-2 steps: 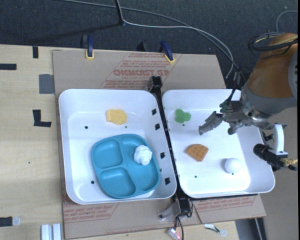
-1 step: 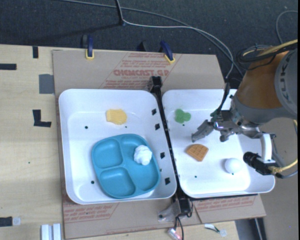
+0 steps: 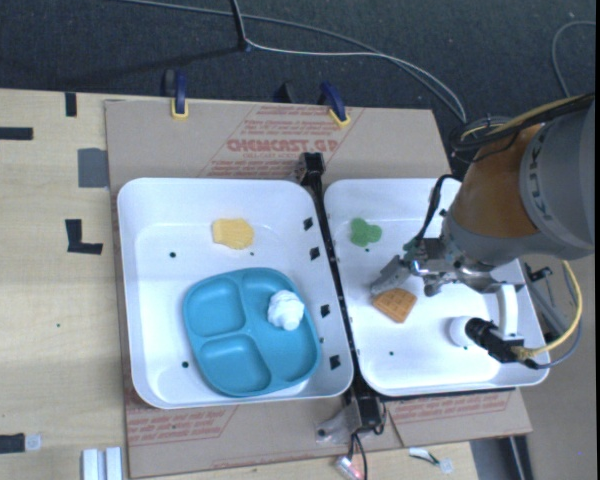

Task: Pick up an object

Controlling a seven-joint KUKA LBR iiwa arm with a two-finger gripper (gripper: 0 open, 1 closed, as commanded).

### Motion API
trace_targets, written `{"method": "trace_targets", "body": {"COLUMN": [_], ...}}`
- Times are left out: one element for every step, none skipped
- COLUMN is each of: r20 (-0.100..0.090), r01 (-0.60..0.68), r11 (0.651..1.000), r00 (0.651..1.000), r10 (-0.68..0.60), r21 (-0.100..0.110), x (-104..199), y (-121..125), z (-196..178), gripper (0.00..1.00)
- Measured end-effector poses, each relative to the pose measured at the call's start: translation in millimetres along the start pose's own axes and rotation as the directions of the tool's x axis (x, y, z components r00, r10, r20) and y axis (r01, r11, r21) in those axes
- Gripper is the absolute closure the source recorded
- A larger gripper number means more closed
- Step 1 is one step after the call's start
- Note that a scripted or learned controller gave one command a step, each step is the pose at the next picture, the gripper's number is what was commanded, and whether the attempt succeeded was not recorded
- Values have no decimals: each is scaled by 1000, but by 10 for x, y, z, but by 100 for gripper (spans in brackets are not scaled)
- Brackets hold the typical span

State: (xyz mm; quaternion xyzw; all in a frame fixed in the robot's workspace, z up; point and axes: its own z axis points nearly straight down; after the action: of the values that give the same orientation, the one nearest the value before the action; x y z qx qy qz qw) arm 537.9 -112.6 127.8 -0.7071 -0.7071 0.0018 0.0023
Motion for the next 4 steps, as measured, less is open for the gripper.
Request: {"method": "trace_targets", "body": {"r20": [1, 1, 1, 1], "r01": [1, 0, 0, 1], "r11": [1000, 1000, 1000, 1000], "r00": [1000, 1000, 1000, 1000], "r10": [-1, 0, 0, -1], "r21": [-5, -6, -10, -10], "x": [2, 0, 21, 46], "y": [2, 4, -51, -140], "z": [439, 326, -275, -826], "gripper": [0, 100, 100, 100]}}
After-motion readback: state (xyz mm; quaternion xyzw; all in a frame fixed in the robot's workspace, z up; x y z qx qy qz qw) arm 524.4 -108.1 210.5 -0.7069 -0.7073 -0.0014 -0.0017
